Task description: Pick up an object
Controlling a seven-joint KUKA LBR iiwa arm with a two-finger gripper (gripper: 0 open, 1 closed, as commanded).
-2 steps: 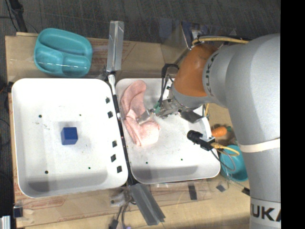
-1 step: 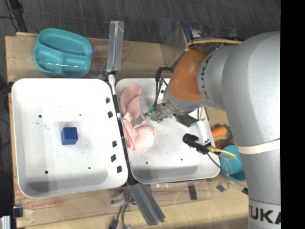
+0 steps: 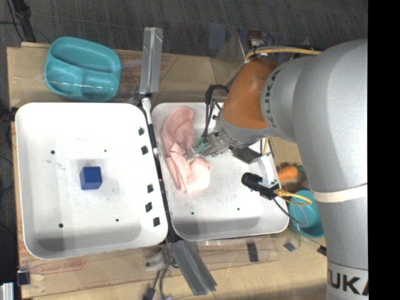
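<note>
- the pink cloth (image 3: 182, 150) lies crumpled in the right bin (image 3: 219, 227), along that bin's left side, stretching from just beside the gripper (image 3: 204, 147) away toward the bin's far wall and down toward its middle.
- the gripper sits right at the cloth's right edge, seemingly touching it; from here i cannot tell whether the fingers are apart, together or pinching any fabric.
- the grey arm (image 3: 312, 111) with its orange band rises behind the gripper to the right and covers much of that side of the bin.
- well to the left of the gripper, a blue cube (image 3: 91, 177) rests alone in the left bin (image 3: 37, 230).
- far off to the upper left, a teal tray (image 3: 82, 67) sits on the bench (image 3: 275, 261), outside both bins.
</note>
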